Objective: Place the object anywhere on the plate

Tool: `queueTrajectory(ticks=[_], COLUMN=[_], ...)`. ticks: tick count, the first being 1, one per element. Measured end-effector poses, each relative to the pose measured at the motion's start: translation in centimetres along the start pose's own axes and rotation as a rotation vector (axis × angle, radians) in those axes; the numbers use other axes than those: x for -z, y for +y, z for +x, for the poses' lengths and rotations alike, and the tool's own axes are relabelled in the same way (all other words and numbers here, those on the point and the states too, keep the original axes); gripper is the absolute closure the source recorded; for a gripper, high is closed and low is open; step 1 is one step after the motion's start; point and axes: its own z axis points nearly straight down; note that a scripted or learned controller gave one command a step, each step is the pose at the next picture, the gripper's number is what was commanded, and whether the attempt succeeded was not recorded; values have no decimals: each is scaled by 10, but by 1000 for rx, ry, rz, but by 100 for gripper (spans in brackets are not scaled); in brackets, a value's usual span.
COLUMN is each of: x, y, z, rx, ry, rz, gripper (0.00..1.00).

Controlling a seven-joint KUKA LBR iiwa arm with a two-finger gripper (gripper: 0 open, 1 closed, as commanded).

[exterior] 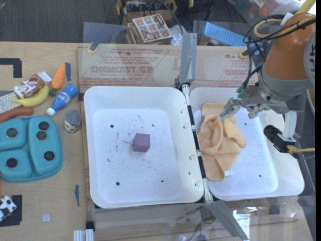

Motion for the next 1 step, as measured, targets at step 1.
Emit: queueTrajectory(ticks=[1], x=[9], y=[1], z=[-3], rx=[-4], ry=[-1], rz=[-2], gripper=[100])
